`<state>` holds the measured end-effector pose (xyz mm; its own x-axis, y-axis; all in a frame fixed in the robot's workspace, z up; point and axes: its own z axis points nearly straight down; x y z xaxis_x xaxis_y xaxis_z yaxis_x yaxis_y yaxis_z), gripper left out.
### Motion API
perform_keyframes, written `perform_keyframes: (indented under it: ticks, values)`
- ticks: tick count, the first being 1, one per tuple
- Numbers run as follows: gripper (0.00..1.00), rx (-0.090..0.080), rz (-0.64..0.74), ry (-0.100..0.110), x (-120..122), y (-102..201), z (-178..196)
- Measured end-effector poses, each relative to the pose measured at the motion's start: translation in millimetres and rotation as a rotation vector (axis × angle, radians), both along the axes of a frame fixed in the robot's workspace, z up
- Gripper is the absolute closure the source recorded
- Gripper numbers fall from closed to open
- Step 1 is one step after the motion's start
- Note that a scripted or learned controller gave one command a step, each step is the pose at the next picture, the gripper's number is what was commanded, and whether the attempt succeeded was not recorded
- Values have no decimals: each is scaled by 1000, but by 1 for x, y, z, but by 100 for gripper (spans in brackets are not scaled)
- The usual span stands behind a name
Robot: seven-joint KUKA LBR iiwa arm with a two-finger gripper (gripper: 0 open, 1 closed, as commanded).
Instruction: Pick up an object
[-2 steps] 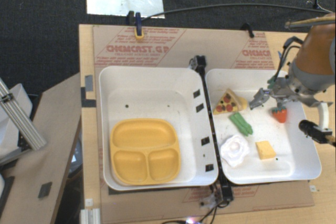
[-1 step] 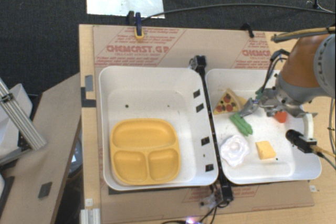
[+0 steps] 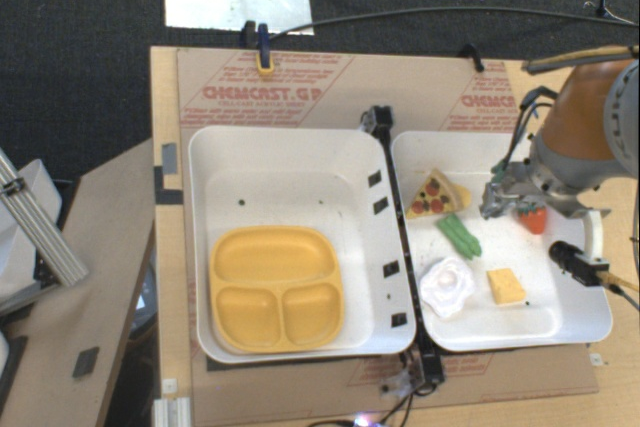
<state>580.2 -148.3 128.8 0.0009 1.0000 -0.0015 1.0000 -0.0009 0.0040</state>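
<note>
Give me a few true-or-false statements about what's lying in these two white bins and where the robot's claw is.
1. The yellow tray lies in the left bin. True.
2. The pizza slice lies in the left bin. False: it is in the right bin.
3. The claw hangs over the right bin. True.
4. The green vegetable sits on the yellow tray. False: it lies in the right bin, below the pizza slice.
5. The yellow cheese block lies right of the white egg. True.

A brown bench (image 3: 300,80), seemingly cardboard-covered, bears two white bins (image 3: 290,155) side by side.
</note>
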Motion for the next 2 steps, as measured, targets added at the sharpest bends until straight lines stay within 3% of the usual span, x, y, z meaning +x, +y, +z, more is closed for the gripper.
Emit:
perform_keyframes:
  ticks: [1, 2]
  values:
    - [100, 0, 5, -3, 3, -1, 65]
    - [100, 0, 6, -1, 4, -1, 95]
